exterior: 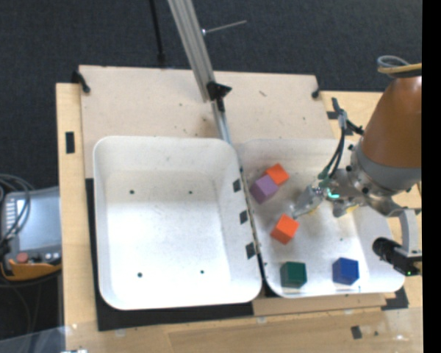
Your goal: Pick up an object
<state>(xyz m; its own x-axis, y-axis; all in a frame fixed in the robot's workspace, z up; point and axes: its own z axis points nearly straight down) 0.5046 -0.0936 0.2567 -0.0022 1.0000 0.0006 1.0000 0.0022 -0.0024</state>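
Just left-below end effector [306,204]: orange cube [284,229], ungrasped; finger opening unclear.

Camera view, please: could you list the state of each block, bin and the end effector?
Purple block: resting in the right bin, touching an orange block.
Second orange block: resting alone, tilted.
Green block: resting near the front wall.
Blue block: resting near the front wall.
End effector: above the right bin, holding nothing visible.

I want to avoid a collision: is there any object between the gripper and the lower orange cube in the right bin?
Nothing visible does. The gripper hangs just above and right of the lower orange cube; the purple cube sits off to the upper left.
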